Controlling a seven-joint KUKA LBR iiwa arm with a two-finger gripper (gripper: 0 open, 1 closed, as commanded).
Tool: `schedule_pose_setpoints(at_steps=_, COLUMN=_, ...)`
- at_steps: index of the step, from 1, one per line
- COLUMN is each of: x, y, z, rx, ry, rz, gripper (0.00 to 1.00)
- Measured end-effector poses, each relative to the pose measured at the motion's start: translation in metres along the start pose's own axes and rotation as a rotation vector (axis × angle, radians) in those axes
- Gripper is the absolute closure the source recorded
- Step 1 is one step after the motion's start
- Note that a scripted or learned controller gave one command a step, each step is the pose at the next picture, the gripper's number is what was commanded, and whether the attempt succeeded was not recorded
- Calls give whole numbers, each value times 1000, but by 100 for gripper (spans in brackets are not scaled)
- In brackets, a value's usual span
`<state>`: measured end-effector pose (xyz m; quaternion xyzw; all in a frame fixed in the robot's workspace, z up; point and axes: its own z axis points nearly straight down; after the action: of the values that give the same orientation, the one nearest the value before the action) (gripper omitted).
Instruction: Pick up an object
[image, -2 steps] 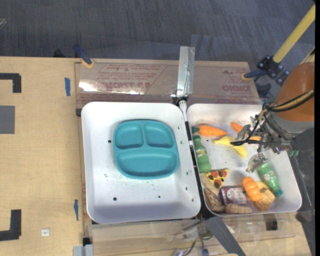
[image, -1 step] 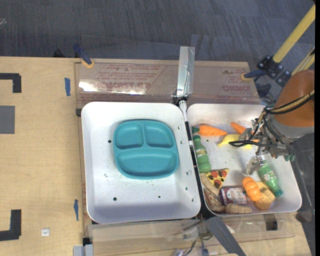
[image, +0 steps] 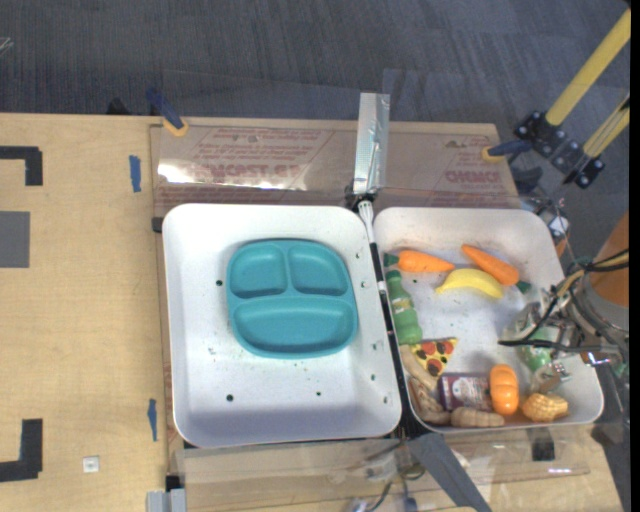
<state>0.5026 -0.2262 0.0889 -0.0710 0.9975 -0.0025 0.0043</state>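
The objects for picking lie in the right bin (image: 470, 222). Along its far side are two carrots (image: 425, 263) (image: 491, 264) with a yellow banana (image: 470, 285) just below and between them. A green bottle-shaped item (image: 403, 310) lies along the bin's left wall, and below it sits a pizza slice (image: 436, 353). At the near edge are a dark purple packet (image: 462, 388), a small orange pumpkin-like piece (image: 504, 389) touching it, a tan pastry (image: 545, 406) to the right, and a brown item (image: 470, 418) lying along the near wall.

The gripper (image: 545, 325) reaches in over the bin's right side, amid a tangle of cables. It sits above the pumpkin and pastry in the view and to the right of the banana, apart from all of them. A small green thing shows just beneath it, perhaps another object, but the clutter makes it hard to read. Whether the jaws are apart or together cannot be told, and nothing can be seen between them.

The left bin (image: 200, 380) holds a teal divided plate (image: 292, 297), lying flat near its middle. Both bins rest on the wooden bench (image: 80, 320).
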Motion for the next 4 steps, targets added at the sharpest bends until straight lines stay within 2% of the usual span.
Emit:
schedule_pose_setpoints(at_steps=1, x=-7, y=2, z=-14, rx=5, ry=-18, rz=-5, gripper=100)
schedule_pose_setpoints(at_steps=2, x=-107, y=-10, z=1, rx=-2, ry=-4, rz=32, gripper=100)
schedule_pose_setpoints(at_steps=3, x=-18, y=-1, z=0, rx=-3, ry=0, rz=-160, gripper=100)
schedule_pose_setpoints(at_steps=4, x=2, y=4, z=-1, rx=0, ry=-6, rz=-509, gripper=100)
